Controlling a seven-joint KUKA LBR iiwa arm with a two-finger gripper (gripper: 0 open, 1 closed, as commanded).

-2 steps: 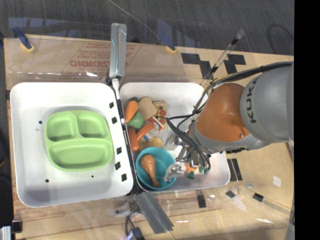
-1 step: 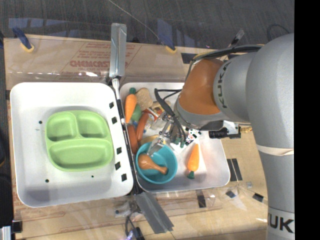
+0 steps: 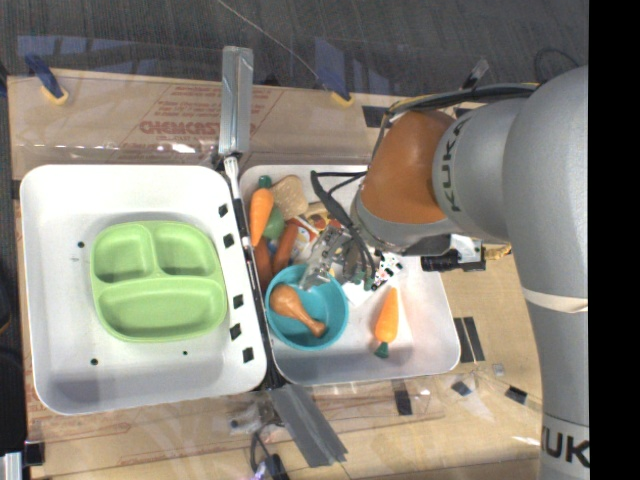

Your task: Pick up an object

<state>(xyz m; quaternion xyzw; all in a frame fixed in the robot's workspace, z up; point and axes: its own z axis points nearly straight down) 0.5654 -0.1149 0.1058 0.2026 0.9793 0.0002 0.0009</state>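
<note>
1. The gripper point(image 3: 340, 260) reaches down into the right bin point(image 3: 432, 340), just above the rim of a blue bowl point(image 3: 312, 318). Whether its jaws are apart or together I cannot tell; cables and the wrist crowd them, and nothing can be seen held between them.
2. The blue bowl sits at the bin's near left and holds a toy chicken drumstick point(image 3: 296, 310), its bone end pointing to the right.
3. Just right of the bowl a small carrot point(image 3: 386, 316) lies on the bin floor, its green end toward the near wall.
4. Left of the gripper, along the bin's left wall, a longer carrot point(image 3: 260, 214) lies among a heap of toy food, with a tan piece point(image 3: 290, 196) beside it and a reddish piece point(image 3: 285, 244) below.
5. The orange band point(image 3: 402, 173) and grey arm point(image 3: 520, 178) rise above the bin to the right.
6. The left bin point(image 3: 60, 368) holds a green divided plate point(image 3: 158, 280), well apart from the gripper.
</note>
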